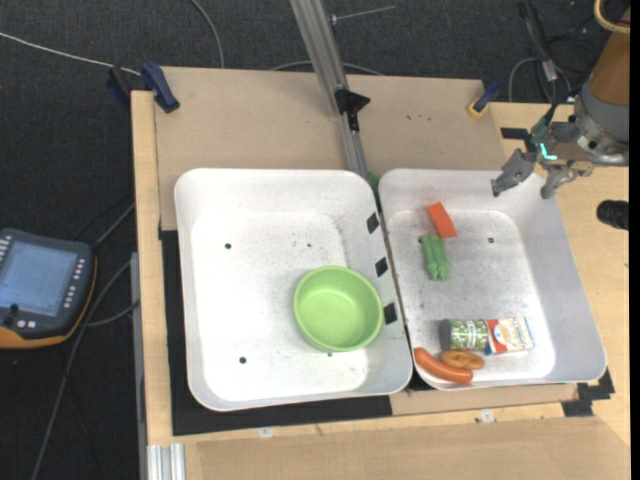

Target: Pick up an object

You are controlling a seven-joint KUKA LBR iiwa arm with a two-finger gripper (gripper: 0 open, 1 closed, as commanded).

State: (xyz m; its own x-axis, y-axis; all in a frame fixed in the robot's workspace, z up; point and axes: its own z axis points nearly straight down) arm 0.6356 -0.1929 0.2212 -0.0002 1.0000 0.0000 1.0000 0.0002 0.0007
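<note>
The right bin (560,268) holds an orange block (441,220), a green toy (435,257), a small carton with a green and white label (488,335) and a red-orange sausage-shaped toy (444,365) at its front left corner. A green bowl (338,308) sits in the left bin (230,268). My gripper (530,180) hangs above the right bin's far right corner, open, with nothing between its two spread fingers. It is well to the right of and beyond the orange block.
A slanted metal pole (320,48) rises from the bench behind the bins' shared wall. Blue clamps (160,86) sit at the bench's back corners. A handheld control pendant (40,283) lies off the bench at left. Cables run across the dark floor.
</note>
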